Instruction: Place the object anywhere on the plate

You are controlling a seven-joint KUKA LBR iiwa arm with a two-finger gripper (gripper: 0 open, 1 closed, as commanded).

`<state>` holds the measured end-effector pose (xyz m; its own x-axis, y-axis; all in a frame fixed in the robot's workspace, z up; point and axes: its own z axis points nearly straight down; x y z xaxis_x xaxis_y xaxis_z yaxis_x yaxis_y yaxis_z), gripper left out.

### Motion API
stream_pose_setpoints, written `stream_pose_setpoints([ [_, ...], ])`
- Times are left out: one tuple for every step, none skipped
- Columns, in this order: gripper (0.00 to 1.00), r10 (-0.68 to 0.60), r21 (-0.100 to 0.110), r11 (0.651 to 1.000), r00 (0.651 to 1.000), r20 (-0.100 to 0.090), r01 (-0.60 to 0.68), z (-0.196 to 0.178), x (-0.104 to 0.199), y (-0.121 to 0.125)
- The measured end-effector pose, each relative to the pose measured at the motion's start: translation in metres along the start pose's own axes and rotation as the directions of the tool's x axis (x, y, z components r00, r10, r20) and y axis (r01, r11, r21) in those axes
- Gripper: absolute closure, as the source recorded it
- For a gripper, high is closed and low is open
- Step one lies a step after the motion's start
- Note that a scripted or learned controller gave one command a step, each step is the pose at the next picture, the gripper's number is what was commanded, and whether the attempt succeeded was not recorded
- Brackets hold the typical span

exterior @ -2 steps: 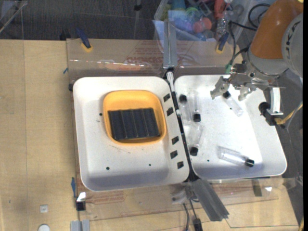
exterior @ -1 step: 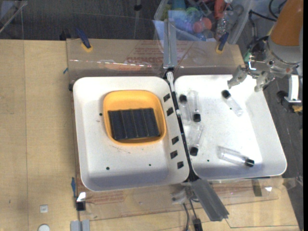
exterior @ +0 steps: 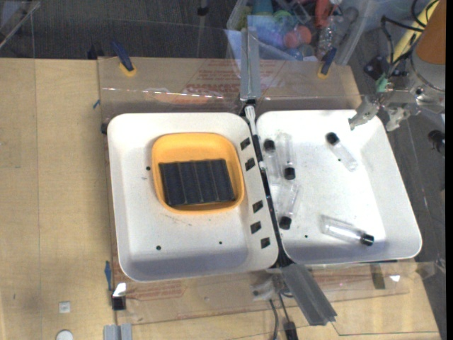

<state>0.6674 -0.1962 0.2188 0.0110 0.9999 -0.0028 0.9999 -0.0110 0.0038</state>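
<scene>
On the left we see the left bin holding an orange plate with a dark ribbed block on it. Moving right, the right bin carries several clear vials with black caps; the nearest to the arm is one vial near the far corner. Our gripper hovers at that corner; whether its jaws are spread we cannot tell. We judge we are at the reach step: next we descend squarely over a vial.

Arm at upper right; gripper angled down-left, jaws' state unclear.
</scene>
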Motion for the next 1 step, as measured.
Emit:
stream_pose_setpoints([
  [0.00,-0.067,0.000,0.998,0.998,0.000,0.067,-0.0060,-0.0084,0.0005],
])
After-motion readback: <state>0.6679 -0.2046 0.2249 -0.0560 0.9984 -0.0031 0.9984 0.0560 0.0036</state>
